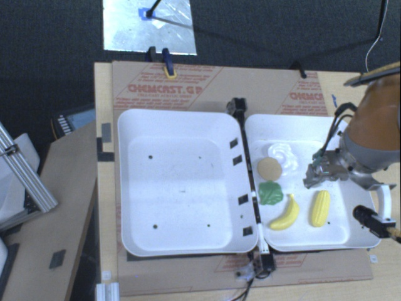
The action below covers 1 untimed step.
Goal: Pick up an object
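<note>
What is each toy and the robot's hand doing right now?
Yellow plastic banana: lying curved in right white bin.
Yellow plastic corn cob: lying beside banana.
Green leafy toy: lying flat.
Tan round toy: resting on bin floor.
White crumpled piece: lying behind it.
Robot hand: above the corn, holding nothing visible.

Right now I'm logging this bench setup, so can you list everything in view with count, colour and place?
bins: two, white, side by side on the bench
banana: one, yellow, right bin, near front
corn cob: one, yellow, right bin, right of the banana
leafy vegetable: one, green, right bin, by the divider
round disc: one, tan, above the green vegetable
crumpled piece: one, white, behind the disc
shiny sheet: one, silver, on the floor behind the bench
arm: one, grey and orange, over the right bin
</note>
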### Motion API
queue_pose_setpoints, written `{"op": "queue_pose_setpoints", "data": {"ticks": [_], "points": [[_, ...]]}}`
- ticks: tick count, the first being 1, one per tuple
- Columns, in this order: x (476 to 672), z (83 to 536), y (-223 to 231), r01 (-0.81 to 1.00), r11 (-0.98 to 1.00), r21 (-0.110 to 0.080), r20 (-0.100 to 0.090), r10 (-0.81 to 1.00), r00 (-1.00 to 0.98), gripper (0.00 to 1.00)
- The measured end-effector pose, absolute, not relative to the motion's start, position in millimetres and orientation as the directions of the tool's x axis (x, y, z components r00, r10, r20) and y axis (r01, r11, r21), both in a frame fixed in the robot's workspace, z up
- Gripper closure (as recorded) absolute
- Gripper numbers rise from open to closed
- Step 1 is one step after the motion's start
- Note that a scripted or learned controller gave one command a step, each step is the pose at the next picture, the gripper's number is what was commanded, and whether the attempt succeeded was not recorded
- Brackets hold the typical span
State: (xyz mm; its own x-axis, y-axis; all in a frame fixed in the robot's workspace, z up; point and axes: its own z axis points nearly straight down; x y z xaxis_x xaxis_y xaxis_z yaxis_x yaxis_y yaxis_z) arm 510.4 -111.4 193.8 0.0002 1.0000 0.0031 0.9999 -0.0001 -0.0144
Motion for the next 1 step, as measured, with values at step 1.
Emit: {"op": "queue_pose_setpoints", "data": {"ticks": [1], "points": [[486.6,241.4,-78.3,1.0,0.006,0.004,0.001,1.0,-0.006,1.0]]}}
